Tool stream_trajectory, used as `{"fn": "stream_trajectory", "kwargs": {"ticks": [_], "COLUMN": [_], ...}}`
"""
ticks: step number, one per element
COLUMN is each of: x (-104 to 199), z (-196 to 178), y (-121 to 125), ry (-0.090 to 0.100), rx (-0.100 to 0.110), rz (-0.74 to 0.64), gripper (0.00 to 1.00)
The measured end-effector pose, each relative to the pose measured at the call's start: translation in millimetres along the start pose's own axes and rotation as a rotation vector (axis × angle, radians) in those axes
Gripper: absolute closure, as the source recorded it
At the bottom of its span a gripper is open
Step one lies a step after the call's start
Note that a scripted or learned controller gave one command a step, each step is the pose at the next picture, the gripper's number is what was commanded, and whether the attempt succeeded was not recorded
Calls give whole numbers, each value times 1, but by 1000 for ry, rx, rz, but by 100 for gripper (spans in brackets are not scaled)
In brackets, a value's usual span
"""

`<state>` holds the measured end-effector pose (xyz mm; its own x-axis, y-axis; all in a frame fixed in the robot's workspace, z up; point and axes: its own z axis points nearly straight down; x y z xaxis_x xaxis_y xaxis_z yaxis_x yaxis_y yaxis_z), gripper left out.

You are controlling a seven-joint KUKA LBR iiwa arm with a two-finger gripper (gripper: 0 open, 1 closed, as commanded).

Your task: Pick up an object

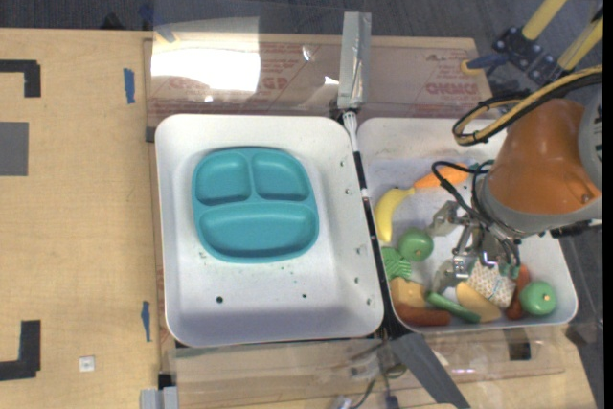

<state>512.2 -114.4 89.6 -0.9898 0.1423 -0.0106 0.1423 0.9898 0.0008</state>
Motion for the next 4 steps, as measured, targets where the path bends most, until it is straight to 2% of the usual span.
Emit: {"fn": "stream_trajectory", "kwargs": {"ticks": [1, 2, 3, 4], "x": [-84, -84, 13, -42], "z": [-11, 1, 0, -36], "y": [8, 32, 15, 25], "ry": [2, 1, 1, 2], "rx": [1, 1, 1, 0], "rz": [136, 89, 23, 69], "gripper": [0, 0, 0, 0]}}
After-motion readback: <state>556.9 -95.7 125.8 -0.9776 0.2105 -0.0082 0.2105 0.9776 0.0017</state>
